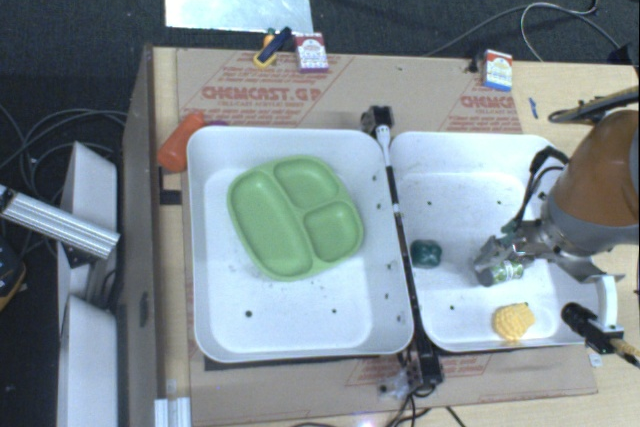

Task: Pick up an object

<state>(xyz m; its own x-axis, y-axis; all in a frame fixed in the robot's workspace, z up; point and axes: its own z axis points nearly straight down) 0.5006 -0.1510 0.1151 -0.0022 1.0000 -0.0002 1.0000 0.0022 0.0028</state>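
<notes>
Gripper (pixel 497 263) low in right bin (pixel 450 205), arm (pixel 600 185) angled leftward.

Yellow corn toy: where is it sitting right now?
The yellow corn toy lies in the right bin near its front edge, just below the gripper.

Single fixed overhead camera, slanted down over both bins (pixel 300 340).

In the right bin (pixel 460 165), a dark green object (pixel 427 253) at nine o'clock and a yellow corn-like piece (pixel 512 320) at six o'clock flank the gripper (pixel 497 263), while bare white floor lies open toward twelve o'clock.
</notes>
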